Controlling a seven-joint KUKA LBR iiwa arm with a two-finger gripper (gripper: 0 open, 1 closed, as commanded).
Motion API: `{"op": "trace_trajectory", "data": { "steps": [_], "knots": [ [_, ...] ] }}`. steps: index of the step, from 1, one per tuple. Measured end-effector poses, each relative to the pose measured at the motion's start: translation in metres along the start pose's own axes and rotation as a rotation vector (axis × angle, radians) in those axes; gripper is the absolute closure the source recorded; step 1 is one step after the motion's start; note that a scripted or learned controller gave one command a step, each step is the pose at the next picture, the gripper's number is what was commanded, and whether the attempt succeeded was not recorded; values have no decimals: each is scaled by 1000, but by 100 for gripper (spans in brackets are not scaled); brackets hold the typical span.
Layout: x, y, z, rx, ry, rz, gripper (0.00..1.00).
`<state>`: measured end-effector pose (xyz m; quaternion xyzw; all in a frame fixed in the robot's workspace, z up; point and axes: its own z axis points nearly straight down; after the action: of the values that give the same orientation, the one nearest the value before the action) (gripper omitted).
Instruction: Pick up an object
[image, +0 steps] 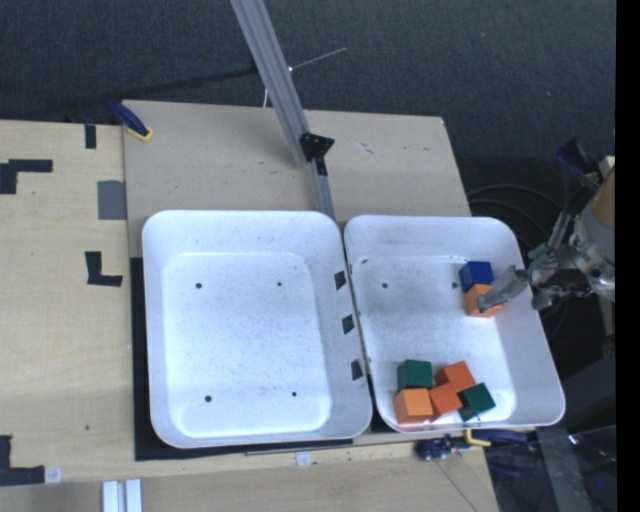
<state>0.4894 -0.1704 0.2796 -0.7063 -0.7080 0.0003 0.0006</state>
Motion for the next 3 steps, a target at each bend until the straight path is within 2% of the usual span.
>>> {"op": "trace_trajectory", "data": {
  "steps": [1, 3],
  "knots": [
    [0, 0, 0, 0, 0, 0, 0],
    [5, 11, 124, 6, 1, 1, 0]
  ]
}}
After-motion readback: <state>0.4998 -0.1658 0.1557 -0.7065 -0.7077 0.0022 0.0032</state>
